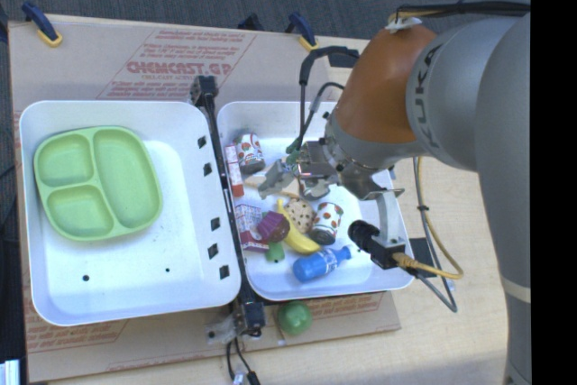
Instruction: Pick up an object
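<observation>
The tool (302, 167) hangs low in the right bin (383, 279). The toy banana (300, 234) lies just near of it. I cannot tell its grip.

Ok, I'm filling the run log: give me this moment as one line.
arm: over right bin | gripper: low among the clutter, nothing seen held | left bin: green tray | outside the bins: green ball

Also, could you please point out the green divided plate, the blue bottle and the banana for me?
green divided plate (97, 183): camera view, on the ridge between its compartments.
blue bottle (317, 265): camera view, on the middle of its body.
banana (300, 237): camera view, on its yellow curve.
</observation>
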Robot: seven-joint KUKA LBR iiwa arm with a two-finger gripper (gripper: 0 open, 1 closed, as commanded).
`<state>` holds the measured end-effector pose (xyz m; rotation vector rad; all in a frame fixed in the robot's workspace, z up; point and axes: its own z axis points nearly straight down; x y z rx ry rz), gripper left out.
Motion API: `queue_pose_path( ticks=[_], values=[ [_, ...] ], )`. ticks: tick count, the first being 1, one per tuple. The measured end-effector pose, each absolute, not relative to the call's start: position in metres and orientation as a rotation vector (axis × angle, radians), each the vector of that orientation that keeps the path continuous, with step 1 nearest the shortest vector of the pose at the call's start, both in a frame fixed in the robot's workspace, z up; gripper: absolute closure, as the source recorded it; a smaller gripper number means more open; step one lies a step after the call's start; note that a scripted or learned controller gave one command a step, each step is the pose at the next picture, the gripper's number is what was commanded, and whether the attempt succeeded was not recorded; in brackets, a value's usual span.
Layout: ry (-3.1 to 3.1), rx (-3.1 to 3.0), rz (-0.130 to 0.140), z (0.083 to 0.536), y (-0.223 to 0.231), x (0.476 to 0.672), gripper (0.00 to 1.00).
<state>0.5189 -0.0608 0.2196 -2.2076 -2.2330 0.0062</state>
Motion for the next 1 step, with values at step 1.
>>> queue_pose_path(
  ticks=[1],
  values=[
    [-2.234, -2.217, -0.005, 0.0955, -0.1092, 0.531, 0.0]
  ],
)
